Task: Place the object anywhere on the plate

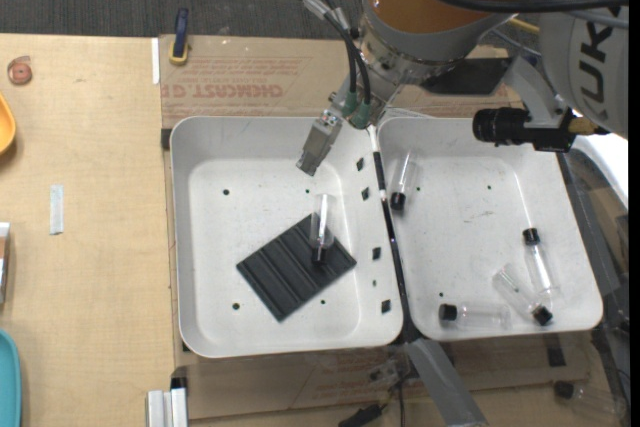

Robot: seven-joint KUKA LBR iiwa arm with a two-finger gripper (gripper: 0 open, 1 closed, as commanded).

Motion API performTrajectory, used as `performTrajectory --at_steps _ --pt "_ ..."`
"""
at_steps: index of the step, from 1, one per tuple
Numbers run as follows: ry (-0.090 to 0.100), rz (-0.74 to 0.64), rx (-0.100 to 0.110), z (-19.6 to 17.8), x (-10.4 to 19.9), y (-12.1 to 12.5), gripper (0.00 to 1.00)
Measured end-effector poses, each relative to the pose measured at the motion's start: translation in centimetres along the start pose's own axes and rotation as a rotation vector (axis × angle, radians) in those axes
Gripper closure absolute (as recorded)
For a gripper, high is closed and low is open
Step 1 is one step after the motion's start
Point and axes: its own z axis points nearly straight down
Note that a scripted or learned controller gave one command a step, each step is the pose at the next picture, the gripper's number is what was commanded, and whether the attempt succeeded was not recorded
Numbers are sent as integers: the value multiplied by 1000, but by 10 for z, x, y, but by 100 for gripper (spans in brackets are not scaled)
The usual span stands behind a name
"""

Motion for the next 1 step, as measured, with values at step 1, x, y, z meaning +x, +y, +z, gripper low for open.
performTrajectory --at_steps 1 --pt "-2 0 1 -8 -1 1 100"
